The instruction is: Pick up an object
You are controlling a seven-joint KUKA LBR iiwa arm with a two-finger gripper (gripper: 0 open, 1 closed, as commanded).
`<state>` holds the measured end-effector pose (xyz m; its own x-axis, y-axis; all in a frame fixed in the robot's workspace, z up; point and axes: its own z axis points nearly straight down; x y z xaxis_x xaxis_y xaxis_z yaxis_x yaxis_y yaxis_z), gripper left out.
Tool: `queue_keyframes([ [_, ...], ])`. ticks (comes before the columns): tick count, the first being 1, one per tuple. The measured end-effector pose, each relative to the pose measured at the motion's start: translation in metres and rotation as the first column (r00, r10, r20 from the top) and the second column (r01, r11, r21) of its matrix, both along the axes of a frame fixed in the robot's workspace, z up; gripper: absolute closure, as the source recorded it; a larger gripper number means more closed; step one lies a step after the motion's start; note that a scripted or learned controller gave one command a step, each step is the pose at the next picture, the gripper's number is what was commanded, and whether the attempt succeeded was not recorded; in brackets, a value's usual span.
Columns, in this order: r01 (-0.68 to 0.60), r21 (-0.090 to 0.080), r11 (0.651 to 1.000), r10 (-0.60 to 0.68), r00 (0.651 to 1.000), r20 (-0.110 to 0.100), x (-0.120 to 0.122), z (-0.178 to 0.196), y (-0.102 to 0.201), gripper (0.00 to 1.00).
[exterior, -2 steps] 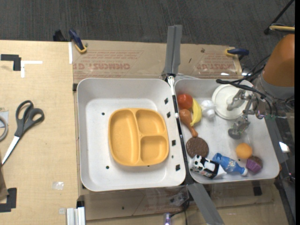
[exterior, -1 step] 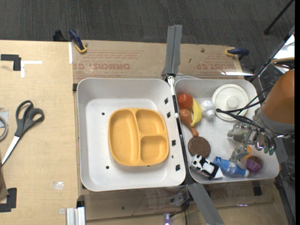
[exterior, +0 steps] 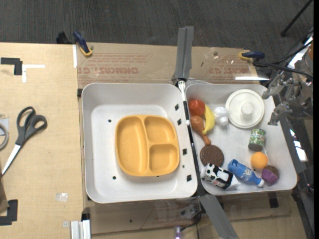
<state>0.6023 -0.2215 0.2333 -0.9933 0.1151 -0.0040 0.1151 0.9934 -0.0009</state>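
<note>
The right bin [exterior: 286,148] holds several small items. A red tomato [exterior: 197,106], a yellow banana [exterior: 209,119] and a brown drumstick [exterior: 200,126] lie at its left. A round white lid [exterior: 245,108] sits at the back. Near the front are a brown cookie [exterior: 212,155], a black-and-white cow toy [exterior: 218,176], a blue bottle [exterior: 245,173], an orange ball [exterior: 258,160], a purple piece [exterior: 270,174] and a small green can [exterior: 256,139]. My gripper [exterior: 280,102] hangs over the bin's right rim, right of the white lid, with nothing seen in it.
In the left bin [exterior: 94,148] lies a yellow divided plate [exterior: 147,145]. Scissors [exterior: 24,131] rest on the wooden bench at far left. Clamps [exterior: 82,44] and cables [exterior: 279,63] sit behind the bins.
</note>
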Motion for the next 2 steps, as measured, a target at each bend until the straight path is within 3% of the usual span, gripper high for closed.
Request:
queue_keyframes([
  [1,0.100,-0.001,0.995,-0.100,0.995,0.010,-0.023,-0.136,0.000,0.00],
  [2,0.107,-0.001,0.994,-0.107,0.994,0.009,-0.081,-0.136,0.000,0.00],
])
